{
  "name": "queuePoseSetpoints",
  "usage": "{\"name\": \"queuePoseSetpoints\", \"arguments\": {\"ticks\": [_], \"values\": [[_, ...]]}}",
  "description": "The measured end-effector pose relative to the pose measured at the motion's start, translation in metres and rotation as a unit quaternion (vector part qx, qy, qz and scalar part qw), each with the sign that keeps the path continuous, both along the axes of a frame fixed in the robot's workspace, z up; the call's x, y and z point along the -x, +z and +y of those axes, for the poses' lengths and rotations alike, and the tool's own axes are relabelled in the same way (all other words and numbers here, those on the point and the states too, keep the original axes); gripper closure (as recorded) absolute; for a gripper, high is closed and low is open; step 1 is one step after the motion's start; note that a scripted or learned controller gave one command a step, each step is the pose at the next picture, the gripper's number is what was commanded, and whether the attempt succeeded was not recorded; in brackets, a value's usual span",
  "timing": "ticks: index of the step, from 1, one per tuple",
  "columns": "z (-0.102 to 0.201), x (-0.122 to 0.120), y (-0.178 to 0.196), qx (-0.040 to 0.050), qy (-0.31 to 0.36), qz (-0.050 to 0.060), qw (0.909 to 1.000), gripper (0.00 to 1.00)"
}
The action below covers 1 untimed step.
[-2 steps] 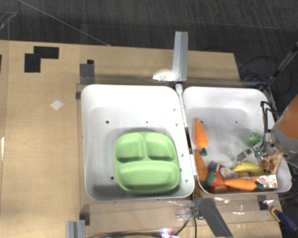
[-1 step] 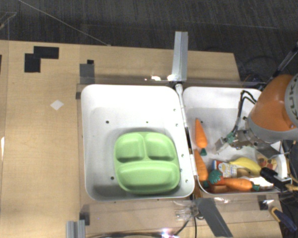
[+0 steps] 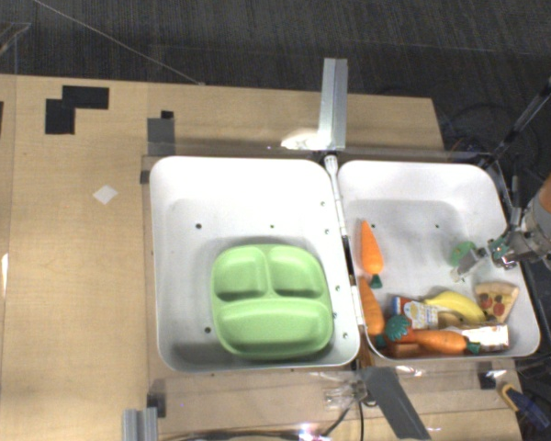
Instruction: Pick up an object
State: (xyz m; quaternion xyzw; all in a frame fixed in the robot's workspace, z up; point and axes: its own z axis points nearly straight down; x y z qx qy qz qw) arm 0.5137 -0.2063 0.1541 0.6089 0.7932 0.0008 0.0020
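Right bin [image 3: 413, 186], near edge: orange carrot [image 3: 439, 342], banana [image 3: 455, 305], pizza slice [image 3: 496, 299] clustered. Farther back, hand [image 3: 498, 252] hangs at right wall; grip state unclear. Banana lies just toward the camera and left, long axis left-right.

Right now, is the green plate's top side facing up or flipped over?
Facing up: the green plate shows its three hollow compartments, lying flat in the left bin.

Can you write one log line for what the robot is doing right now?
gripper: over right bin, right side | nearest: green toy | held: nothing seen | left bin: green tray
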Motion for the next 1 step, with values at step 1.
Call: {"name": "queuePoseSetpoints", "arguments": {"ticks": [1], "values": [[0.0011,-0.0408,-0.0605,-0.0003,-0.018,0.0,0.9998,0.0]]}}
